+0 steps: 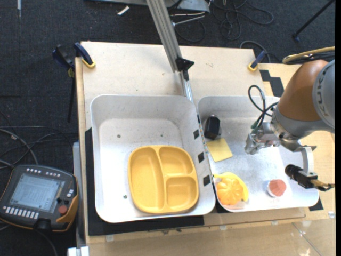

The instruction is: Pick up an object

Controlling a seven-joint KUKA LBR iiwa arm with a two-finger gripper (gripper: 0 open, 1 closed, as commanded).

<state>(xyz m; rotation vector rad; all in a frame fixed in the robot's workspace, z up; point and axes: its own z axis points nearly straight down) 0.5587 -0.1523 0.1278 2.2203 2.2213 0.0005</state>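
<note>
Overhead, we find the gripper [254, 144] above the right bin [240, 106]. Whether it is spread, we cannot tell. A yellow sticky pad [220, 150] lies nearby.

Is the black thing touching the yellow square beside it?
Cannot tell. In the camera view the black object sits right at the upper corner of the yellow square, with no clear gap or overlap visible between them.

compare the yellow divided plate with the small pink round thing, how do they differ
The yellow divided plate lies in the left white bin; the small pink round object lies in the right white bin, near its front right corner. The plate is far larger, taking up much of its bin's floor, while the pink object is a small spot. The plate has three compartments; the pink object looks undivided. Both rest flat on a bin floor, apart from the gripper.
</note>
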